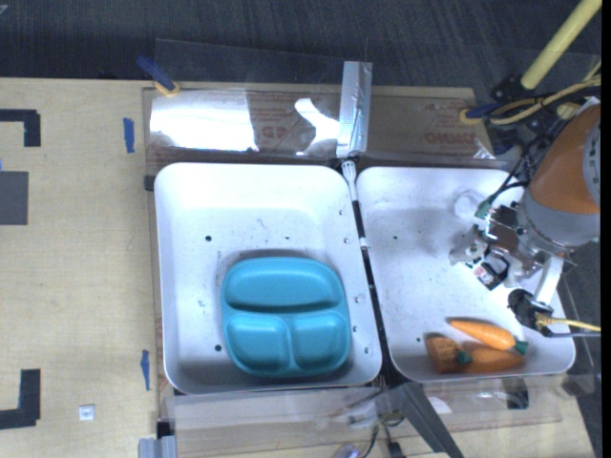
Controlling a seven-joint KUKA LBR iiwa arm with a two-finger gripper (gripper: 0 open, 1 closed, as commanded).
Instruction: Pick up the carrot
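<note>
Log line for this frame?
gripper: above right bin | carrot: in bin, ungrasped | tray: left bin

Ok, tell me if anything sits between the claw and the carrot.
Nothing visible does. The claw hangs over the right bin, and the carrot lies nearer the front wall, with bare bin floor between them. A brownish piece touches the carrot on its far side, out of the path.

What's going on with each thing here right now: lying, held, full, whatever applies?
Orange plastic carrot: lying loose in the right white bin, near its front edge, not held.
Second orange toy vegetable with a brownish end: lying just in front of the carrot.
Blue three-compartment plastic tray: resting flat in the left white bin.
Two-finger gripper: above the right bin, behind the carrot.
</note>
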